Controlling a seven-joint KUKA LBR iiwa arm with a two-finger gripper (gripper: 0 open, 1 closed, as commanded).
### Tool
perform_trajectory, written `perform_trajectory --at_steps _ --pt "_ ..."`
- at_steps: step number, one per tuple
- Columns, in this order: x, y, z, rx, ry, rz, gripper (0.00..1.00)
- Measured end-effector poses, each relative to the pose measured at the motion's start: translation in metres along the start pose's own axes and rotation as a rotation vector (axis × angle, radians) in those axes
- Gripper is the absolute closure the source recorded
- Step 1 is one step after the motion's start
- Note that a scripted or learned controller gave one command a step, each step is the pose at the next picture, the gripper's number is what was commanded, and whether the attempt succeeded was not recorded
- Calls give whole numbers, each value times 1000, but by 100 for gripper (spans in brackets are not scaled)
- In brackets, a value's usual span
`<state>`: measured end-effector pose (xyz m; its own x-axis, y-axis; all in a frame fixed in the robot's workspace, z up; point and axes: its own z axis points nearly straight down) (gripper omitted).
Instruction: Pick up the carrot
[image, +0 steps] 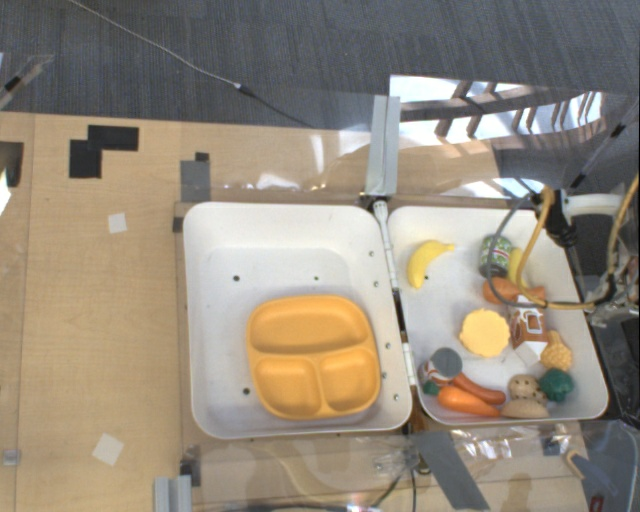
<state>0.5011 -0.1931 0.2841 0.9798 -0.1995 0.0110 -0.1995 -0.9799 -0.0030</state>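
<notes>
We note the carrot (466, 399) lying along the right bin's (598, 400) near edge, beside a second orange piece (478, 386). Divided yellow plate (313, 354) occupies the left bin (205, 300). Claw state: cannot tell.

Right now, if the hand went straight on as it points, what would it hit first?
Probably the right bin's rim, just left of the hand; its aim and height are unclear.

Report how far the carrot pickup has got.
Nothing looks done: the carrot lies at the near edge of the right bin, beside a second orange piece and a potato-like toy. Nothing is in hand; no gripper is on it. Left: the whole approach, grasp and lift.
</notes>
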Motion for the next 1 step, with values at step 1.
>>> perform_trajectory --at_steps 1 --pt "-4 14 61 2 -11 -1 100"
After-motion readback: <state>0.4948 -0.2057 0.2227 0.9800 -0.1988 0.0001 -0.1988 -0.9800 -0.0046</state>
